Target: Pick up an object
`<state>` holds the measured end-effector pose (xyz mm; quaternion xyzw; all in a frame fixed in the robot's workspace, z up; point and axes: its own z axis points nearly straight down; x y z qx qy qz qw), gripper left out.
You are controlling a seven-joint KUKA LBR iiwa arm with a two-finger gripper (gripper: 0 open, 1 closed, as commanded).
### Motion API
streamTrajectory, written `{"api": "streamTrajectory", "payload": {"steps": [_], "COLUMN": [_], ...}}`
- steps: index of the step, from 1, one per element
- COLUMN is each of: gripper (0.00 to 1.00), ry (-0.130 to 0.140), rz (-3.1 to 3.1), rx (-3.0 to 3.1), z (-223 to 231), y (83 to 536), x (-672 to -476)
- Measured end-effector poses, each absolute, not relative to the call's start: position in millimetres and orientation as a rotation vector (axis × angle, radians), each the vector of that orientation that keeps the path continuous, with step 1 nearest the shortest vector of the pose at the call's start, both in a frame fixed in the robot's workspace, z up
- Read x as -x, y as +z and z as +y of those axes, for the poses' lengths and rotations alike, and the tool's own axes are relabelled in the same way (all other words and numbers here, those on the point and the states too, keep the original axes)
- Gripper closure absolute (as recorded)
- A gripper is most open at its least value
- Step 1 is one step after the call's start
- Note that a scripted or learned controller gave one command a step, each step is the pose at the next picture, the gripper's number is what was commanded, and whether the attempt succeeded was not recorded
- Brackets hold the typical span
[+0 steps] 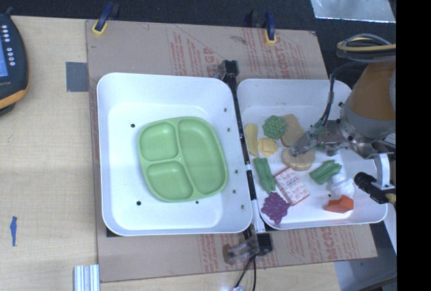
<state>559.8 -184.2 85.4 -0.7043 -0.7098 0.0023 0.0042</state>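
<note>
In the right bin [283,83], the gripper [304,146] hangs low over the middle of a heap of toy food. It is dark and partly blurred there, so I cannot tell if it is spread wide or squeezed together, and I see nothing held in it.

The closest thing is a round tan cookie [298,160], just under the tip and maybe touching it. A bigger tan bread piece [293,126] sits right behind it, next to the green broccoli [274,126]. A green pea pod [325,170] lies just to the arm side. A pink and white packet [291,186] is near the front, with the purple grapes [275,205] by the front wall.

I think the cookie is the thing to pick. It is flat and lies low, so the gripper should go straight down, with one side on each edge of the cookie. It should not push on the bread or the pea pod, because they are very close and could get pinched too. Then it should squeeze gently and lift slowly, straight up. A flat, smooth piece like this could slip out.

The green plate [182,158] in the left bin [161,77] is well apart and can stay alone.
</note>
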Motion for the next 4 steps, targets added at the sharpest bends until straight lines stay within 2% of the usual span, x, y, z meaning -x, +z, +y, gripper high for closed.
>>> {"api": "streamTrajectory", "payload": {"steps": [1, 2, 3, 4], "gripper": [1.0, 1.0, 1.0, 1.0], "ry": [0.006, -0.006, -0.004, -0.004], "rz": [-2.229, -2.231, -2.232, -2.234], "rx": [2.211, 2.219, 2.212, 2.214], "z": [-187.3, -167.3, -125.4, -90.5], "y": [102.5, 205.1, 235.4, 245.6], "x": [-561.2, -535.4, -566.7, -654.0]}}
